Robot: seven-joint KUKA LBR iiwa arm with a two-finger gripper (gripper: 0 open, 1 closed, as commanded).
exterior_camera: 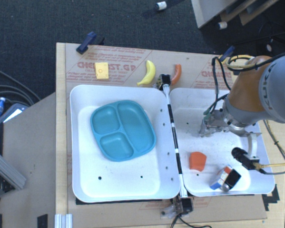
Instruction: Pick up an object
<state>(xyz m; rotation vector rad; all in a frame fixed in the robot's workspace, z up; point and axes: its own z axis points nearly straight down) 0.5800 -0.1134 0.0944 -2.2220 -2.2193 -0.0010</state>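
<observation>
Looking down on a tan bench top [121,56], board-like and stamped with faded red lettering, standing on dark, nubby carpet [43,15]. Seeing black cables [13,83] curving over the floor at the left.

Finding two shallow white bins side by side, smooth and round-cornered, meeting along a black seam: left bin [124,181], right bin [190,109]. Noting in the left bin a teal plate [122,130], glossy, rounded, split into three compartments. Noting behind the bins, on the bare board, a yellow banana [147,73], a curved orange-red piece [176,74], a flat yellow square [101,71] and a blue clip [85,43] at the bench's far edge.

Following the grey arm [272,89], orange-banded, reaching in from the right and hanging the gripper [210,128] over the middle of the right bin; not managing to tell whether released or clenched.

Locating things to pick toward the same bin's near side: an orange block [197,161], matte and chunky, near the gripper but apart from it, and a small boxy item [225,179] in blue, white, red and black, lying near the front-right corner.
</observation>
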